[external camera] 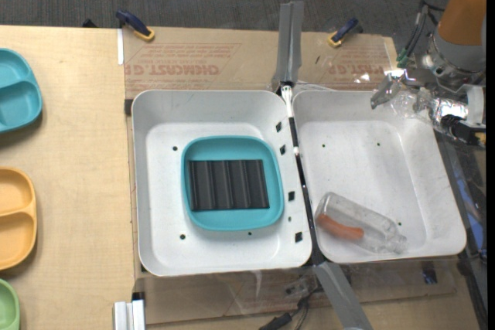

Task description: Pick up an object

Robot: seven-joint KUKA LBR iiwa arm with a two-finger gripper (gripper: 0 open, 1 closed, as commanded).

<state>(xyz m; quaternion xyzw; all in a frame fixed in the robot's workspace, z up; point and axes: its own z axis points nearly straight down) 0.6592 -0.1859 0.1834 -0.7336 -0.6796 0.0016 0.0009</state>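
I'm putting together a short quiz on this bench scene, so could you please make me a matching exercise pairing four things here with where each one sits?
Things:
1. teal dish rack
2. clear bottle
3. gripper
4. orange plate

Places:
A. wooden bench, at the view's left edge
B. left bin
C. above the right bin's far right corner
D. right bin, near its front edge

Pairs: 1-B, 2-D, 3-C, 4-A

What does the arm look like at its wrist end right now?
An orange band sits above a grey wrist section, with dark cables running down beside it. Below hangs the shiny, silvery metal gripper, glinting at the right bin's top edge.
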